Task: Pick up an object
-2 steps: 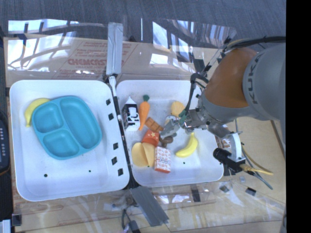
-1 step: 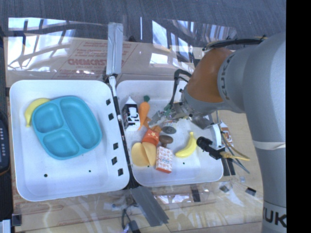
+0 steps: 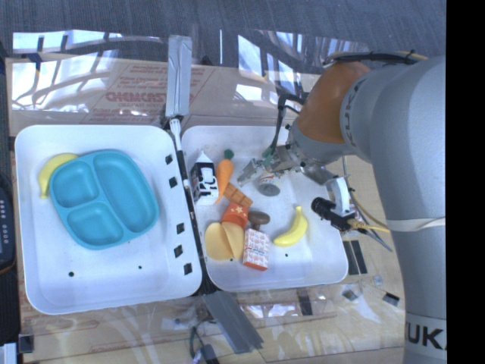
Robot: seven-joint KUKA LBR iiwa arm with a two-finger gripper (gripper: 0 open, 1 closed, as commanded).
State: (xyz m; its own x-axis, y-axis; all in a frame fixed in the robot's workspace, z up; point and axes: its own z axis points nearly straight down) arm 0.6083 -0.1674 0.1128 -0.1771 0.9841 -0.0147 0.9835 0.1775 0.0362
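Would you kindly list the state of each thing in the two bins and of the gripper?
Blue tray: flat in left bin.
Left banana: partly under tray.
Carrot: lying in right bin.
Milk carton: tipped over.
Right banana: lying loose.
Gripper: low in right bin, holding nothing visible.

white letters "uk" on the grey arm (image 3: pixel 424 338) at lower right. faint reddish print on the cardboard (image 3: pixel 136 93) behind the bins, too blurred to read. black-and-white carton (image 3: pixel 202 179) print illegible.
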